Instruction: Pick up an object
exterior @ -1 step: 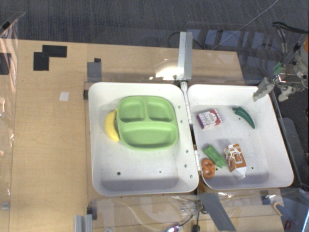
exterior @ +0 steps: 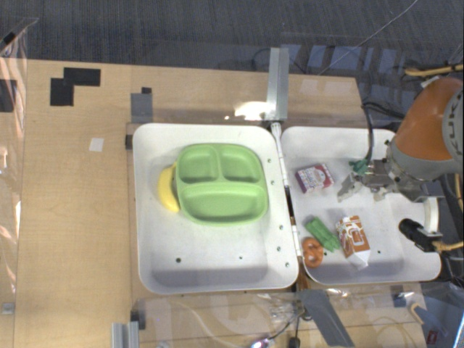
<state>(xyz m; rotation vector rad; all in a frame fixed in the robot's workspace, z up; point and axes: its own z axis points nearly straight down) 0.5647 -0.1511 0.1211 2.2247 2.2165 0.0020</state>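
Note:
The right bin (exterior: 406,267) holds a purple and white packet (exterior: 313,177), a green object (exterior: 321,235), an orange pretzel-shaped piece (exterior: 312,251) and an orange and white carton (exterior: 353,239). My gripper (exterior: 362,190) hangs over the middle of this bin, right of the packet and above the carton. It is open, and nothing sits between its fingers. In the left bin (exterior: 210,270) lies a green divided plate (exterior: 220,183), with a yellow banana (exterior: 167,189) tucked against its left edge.
A metal divider rail (exterior: 284,187) separates the two bins. The wooden bench (exterior: 72,216) stretches out to the left. The bins' white floor shows bare in front of the plate and at the back of the right bin.

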